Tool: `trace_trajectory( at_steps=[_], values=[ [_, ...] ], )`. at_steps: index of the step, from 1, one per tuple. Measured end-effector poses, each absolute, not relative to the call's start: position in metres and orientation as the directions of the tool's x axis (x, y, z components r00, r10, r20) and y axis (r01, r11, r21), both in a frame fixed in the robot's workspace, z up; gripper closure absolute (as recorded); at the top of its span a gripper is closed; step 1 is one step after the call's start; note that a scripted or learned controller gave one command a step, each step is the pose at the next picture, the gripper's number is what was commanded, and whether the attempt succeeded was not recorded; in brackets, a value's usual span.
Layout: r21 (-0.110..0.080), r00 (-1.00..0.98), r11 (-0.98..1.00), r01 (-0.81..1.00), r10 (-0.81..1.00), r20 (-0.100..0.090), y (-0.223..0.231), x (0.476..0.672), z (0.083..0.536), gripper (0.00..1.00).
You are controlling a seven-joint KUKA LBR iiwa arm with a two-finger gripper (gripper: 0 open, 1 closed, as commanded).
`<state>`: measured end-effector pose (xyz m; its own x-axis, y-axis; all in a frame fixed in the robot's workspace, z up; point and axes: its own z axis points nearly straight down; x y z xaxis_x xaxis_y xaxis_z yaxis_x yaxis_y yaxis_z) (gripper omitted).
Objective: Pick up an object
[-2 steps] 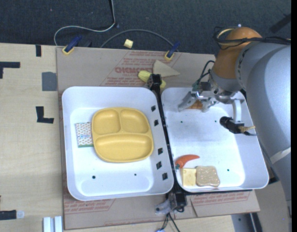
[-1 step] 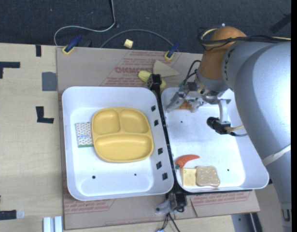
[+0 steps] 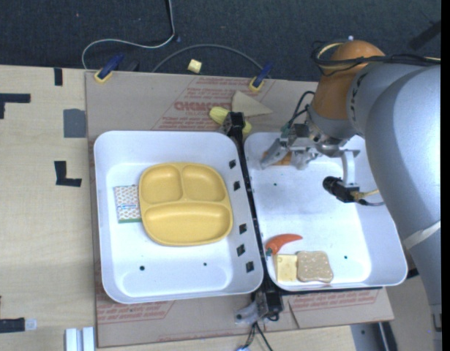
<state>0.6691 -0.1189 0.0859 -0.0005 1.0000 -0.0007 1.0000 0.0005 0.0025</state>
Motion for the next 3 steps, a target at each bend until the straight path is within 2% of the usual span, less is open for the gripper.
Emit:
trace_trajectory(
  at_steps=[1,2,3],
  values=[
    [0.0,-0.002,0.002,1.0,1.0,-0.006,-0.096,0.668,0.086,0.0],
    [0.002,-0.001,0.001,1.0,1.0,-0.001,-0.117,0.669,0.086,0.0],
    [0.0,-0.002,0.002,1.0,1.0,-0.005,-0.096,0.668,0.086,0.0]
  ],
)
